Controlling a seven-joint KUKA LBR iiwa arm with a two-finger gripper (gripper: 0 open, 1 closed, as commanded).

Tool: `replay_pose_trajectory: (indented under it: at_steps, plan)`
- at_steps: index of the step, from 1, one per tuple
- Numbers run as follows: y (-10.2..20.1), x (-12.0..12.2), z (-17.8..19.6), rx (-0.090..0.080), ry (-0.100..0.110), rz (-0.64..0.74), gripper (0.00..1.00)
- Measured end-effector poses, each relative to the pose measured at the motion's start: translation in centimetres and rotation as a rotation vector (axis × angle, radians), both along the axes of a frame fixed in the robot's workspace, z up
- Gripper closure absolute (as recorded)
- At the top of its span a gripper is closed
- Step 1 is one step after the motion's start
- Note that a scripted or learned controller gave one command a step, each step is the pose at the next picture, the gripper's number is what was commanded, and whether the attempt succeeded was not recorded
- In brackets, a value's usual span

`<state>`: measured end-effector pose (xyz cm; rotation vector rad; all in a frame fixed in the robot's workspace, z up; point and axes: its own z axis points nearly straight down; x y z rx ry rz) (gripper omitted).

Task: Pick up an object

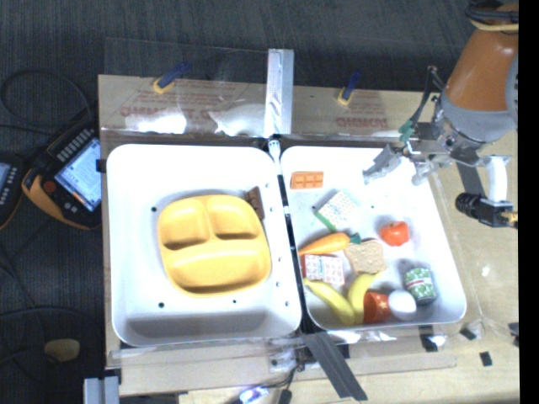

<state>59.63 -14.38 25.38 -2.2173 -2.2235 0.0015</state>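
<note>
The right bin [446, 251] holds several toy foods: an orange brick [306, 179], a white and green box [337, 209], a tomato [394, 232], a carrot [324, 242], a bread slice [366, 257], a pink wafer [324, 268], a banana [335, 298], a green can [418, 282] and a white egg [402, 303]. My gripper [397, 168] hangs over the bin's far right part, above and behind the tomato. Its fingers are spread open with nothing between them.
The left bin [126, 225] carries a yellow divided plate [215, 242] and a small brown piece [254, 200] by the divider. A handheld pendant [72, 179] lies left of the bench. Clamps and a metal post [279, 91] stand behind the bins.
</note>
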Motion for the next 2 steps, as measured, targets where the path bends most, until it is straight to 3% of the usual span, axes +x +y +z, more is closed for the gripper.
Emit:
replay_pose_trajectory:
  at_steps: [1, 2]
  plan:
    - [-6.5, -4.8, -14.5, 0.004, -0.002, -0.136, 0.00]
    - [-6.1, -9.9, -15.7, 0.005, -0.033, -0.219, 0.00]
